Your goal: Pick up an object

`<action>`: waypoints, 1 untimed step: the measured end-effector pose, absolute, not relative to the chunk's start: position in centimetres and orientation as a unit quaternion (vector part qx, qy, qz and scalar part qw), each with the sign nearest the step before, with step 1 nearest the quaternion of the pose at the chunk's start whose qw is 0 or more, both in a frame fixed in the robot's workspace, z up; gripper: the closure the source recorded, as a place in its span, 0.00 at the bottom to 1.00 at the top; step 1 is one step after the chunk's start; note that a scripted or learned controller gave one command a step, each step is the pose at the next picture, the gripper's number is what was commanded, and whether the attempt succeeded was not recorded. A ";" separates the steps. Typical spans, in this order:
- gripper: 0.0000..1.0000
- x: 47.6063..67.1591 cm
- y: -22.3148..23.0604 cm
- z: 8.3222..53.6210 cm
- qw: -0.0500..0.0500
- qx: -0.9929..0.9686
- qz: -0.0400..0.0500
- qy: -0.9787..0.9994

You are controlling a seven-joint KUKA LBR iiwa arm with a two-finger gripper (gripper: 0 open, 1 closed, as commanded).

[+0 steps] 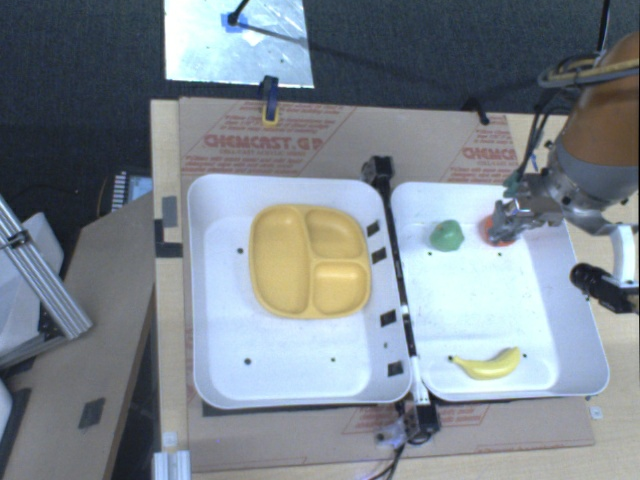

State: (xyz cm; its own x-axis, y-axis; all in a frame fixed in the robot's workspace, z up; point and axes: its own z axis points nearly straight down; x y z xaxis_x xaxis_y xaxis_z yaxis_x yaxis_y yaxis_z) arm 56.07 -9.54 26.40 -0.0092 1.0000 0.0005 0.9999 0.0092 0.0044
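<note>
Reaching stage: gripper (507, 218) down at the far edge of the right bin (570, 368), over a red-orange object (494, 231), jaw opening impossible to judge, nothing visibly held; next, probably closing squarely and lifting straight

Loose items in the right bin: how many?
3: a green ball near the far edge, a red-orange object beside it, partly hidden under the hand, and a banana at the near edge.
</note>
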 end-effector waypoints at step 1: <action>1.00 58.3 -4.0 26.6 0.001 0.703 0.002 0.711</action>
